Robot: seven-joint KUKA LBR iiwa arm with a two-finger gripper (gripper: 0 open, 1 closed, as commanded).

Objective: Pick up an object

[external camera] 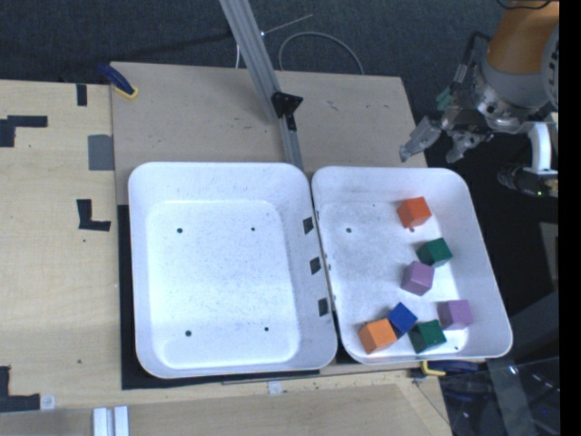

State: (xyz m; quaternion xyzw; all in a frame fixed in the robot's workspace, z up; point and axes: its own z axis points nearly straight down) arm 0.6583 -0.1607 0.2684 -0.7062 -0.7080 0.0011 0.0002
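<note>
The right bin (363,262) holds several small cubes. An orange cube (414,213) lies near its far side, with a green cube (436,252) and a purple cube (418,277) below it. Along the near edge sit a second purple cube (454,313), a blue cube (402,317), a second orange cube (378,335) and a second green cube (427,336). My gripper (436,147) hangs above the bench just beyond the right bin's far rim. Its fingers are spread open and nothing is between them. It touches none of the cubes.
The left bin (218,280) stands beside the right one, their rims meeting in the middle. A slanted metal pole (259,57) runs from the top down to a black clamp (287,105) behind the bins. A thin cable loop (318,48) lies on the bench.
</note>
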